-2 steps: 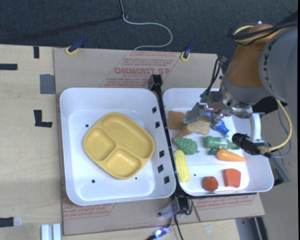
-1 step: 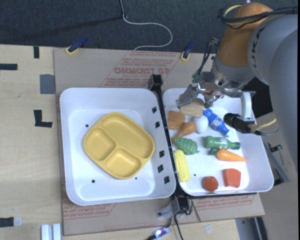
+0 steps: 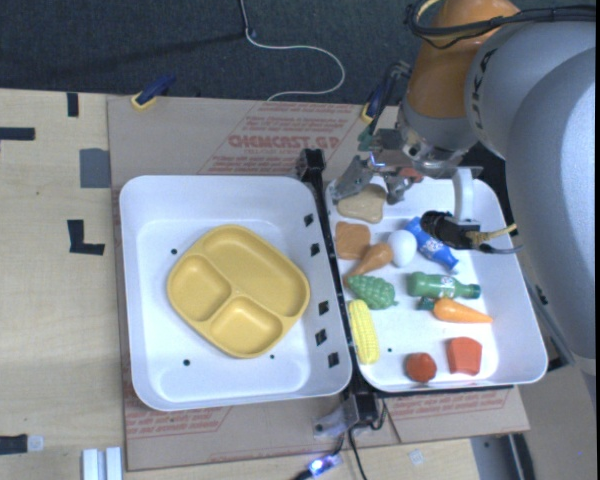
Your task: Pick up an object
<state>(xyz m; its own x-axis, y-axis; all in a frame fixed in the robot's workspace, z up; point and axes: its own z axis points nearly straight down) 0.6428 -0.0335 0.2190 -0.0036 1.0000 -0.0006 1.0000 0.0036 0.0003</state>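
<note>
The left bin (image 3: pixel 140 298) holds a yellow divided plate (image 3: pixel 238 290). The right bin (image 3: pixel 510 358) is crowded with toy food: a corn cob (image 3: pixel 363 330), a green vegetable (image 3: pixel 371 290), a carrot (image 3: pixel 461 312), a green bottle (image 3: pixel 442 286), a blue can (image 3: pixel 429 243), a white egg (image 3: pixel 403 248), a tomato (image 3: pixel 420 367), a red block (image 3: pixel 464 355) and a beige bread piece (image 3: pixel 361 206) at the far left corner. The claw (image 3: pixel 372 180) hangs just over that bread; I cannot tell how wide it is. Both bins sit on cardboard (image 3: pixel 260 138) on the worktop (image 3: pixel 30 268).
</note>
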